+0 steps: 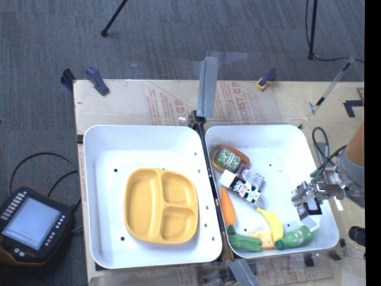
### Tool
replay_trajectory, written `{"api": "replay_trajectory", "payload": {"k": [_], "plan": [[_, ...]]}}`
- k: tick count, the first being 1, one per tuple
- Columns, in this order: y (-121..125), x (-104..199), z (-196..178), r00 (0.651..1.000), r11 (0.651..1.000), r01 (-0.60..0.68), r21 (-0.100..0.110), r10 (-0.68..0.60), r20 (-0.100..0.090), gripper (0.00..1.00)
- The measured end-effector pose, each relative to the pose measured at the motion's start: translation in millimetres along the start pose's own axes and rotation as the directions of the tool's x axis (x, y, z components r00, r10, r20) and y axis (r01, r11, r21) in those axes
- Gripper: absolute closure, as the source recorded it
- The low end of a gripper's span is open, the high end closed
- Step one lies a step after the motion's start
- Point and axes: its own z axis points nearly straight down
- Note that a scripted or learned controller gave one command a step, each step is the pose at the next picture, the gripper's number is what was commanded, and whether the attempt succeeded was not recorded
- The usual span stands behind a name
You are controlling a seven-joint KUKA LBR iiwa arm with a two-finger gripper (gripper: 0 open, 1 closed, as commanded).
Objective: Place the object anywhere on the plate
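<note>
Yellow plate (161, 206) bare in the left bin (101, 148); toys heaped in the right bin (280, 137), gripper (308, 202) low over that bin's right side.

Sectioned into three wells, lying flat at the middle of the left bin. In the right bin: green can (227, 157) on a brown sausage-like piece near the divider, patterned box (240, 186) just below it, orange carrot (228, 205) along the left wall, banana (271, 223) toward the front, green bottle (294, 237) at the front right, green vegetable (244, 242) at the front left. Gripper well apart from the plate, near the bottle and banana; finger spread impossible to tell, nothing visibly clamped between them.
</note>
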Motion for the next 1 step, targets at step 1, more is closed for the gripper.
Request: {"api": "replay_trajectory", "payload": {"k": [1], "plan": [[32.5,84.9,13.0,0.95,0.95,0.312,0.002,-0.312,0.001,1.0]]}}
